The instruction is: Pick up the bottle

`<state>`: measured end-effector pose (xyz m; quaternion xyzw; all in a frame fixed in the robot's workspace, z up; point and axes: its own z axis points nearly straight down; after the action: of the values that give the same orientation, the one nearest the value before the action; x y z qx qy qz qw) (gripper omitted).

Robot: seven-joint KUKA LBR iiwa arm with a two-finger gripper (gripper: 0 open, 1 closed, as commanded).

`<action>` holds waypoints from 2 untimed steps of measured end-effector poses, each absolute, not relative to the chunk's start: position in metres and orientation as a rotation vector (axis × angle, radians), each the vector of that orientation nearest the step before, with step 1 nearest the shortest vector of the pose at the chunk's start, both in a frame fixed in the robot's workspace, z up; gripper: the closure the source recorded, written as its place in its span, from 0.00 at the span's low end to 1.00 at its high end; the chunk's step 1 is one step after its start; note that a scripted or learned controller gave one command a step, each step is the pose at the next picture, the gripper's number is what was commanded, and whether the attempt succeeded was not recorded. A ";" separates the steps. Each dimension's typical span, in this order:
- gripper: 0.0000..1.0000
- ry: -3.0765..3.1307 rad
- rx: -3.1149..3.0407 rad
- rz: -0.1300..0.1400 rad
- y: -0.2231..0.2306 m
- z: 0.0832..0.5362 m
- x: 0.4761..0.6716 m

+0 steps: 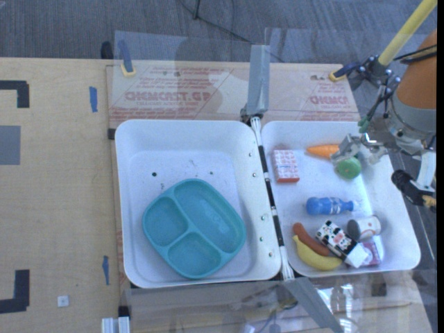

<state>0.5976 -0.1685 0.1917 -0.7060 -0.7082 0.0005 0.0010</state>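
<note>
Reaching in from the right, the claw (354,151) hangs over the far right part of the right bin (409,252), its grey metal fingers set close above a green ball (348,167). Whether those fingers are spread or closed cannot be told from this angle; nothing is seen between them. Behind the claw, the grey wrist and orange band of the arm (415,96) sit at the bin's right rim, with dark cabling beside them.

Objects in the right bin, working outward from the claw:
- An orange carrot (322,151) lies just left of the green ball, near the far edge.
- A pink-and-white box (286,166) lies near the bin's left wall.
- The bottle (329,205), blue with a paler cap end, lies on its side at the bin's middle, cap pointing toward the right rim, apart from the claw.
- A cluster at the near edge: a yellow banana (313,255), a reddish sausage-shaped item (305,236) touching it, a black-and-white spotted item (334,238), and small white and pink pieces toward the near right corner.

The left bin (132,151) carries a teal divided plate (194,227), resting toward its near edge.
</note>
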 end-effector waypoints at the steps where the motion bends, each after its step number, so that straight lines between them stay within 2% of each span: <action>1: 0.00 -2.315 -2.133 -0.009 -0.174 0.088 0.542; 2: 0.00 -2.392 -2.051 -0.009 -0.099 0.088 0.523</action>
<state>0.5230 -0.0986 0.0881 -0.6508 -0.7592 -0.0029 -0.0046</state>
